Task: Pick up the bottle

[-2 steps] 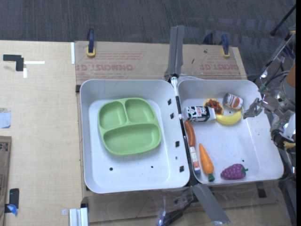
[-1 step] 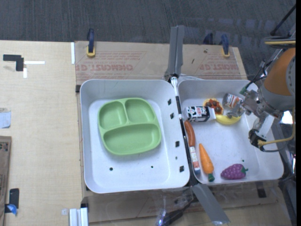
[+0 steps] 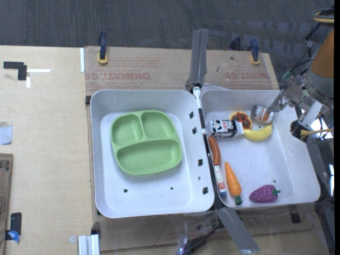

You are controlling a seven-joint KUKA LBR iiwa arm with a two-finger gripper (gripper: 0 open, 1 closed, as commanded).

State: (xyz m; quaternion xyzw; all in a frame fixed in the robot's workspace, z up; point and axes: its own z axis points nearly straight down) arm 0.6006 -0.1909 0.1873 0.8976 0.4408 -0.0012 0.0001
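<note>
Hand [image 3: 272, 106] at right bin's [image 3: 297, 163] rim – state unclear – just beside bottle [image 3: 261, 113]

From my station, the arm [image 3: 323, 62] shows as a bulky rounded body at the right edge, its upper part a warm orange-tan band with grey casing beneath it. Dark cables loop above it near the top corner, one with a yellowish ring, and more thin black wires trail down its side. Below the grey casing I see a pale, boxy wrist block with bright white patches and small dark fittings. From that block a slim, light-grey metal piece, the gripper [image 3: 274, 104], juts out to the left, narrow and angular.
</note>
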